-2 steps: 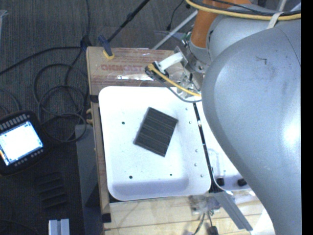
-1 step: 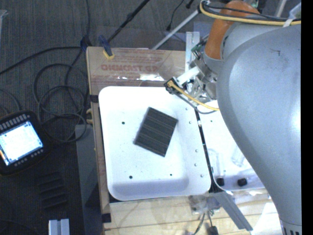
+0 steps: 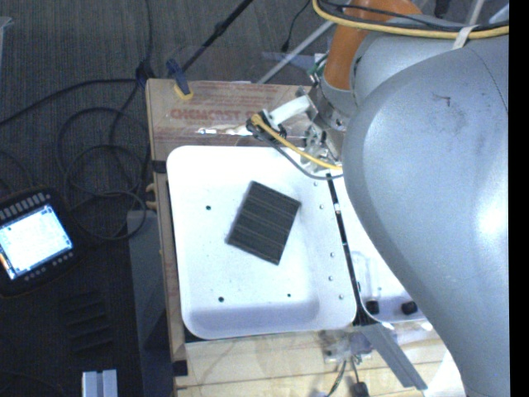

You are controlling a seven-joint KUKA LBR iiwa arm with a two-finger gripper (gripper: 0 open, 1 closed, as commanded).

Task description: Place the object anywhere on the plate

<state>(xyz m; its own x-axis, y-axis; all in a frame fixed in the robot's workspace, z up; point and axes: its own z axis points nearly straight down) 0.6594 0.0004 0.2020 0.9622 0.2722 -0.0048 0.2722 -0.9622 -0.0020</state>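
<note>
We are seeing arm showing broad smooth grey shell, glossy, faint scuff marks near top. We are noting orange band sitting above wrist. Yellow cable looping over orange band; second yellow cable trailing beside wrist hardware. White bracket sticking out at wrist.

Grey arm enters from the right, its bulk covering the bench's right side; orange band sits above the wrist, which hangs near the bench's far edge, yellow cable looped beside.
</note>
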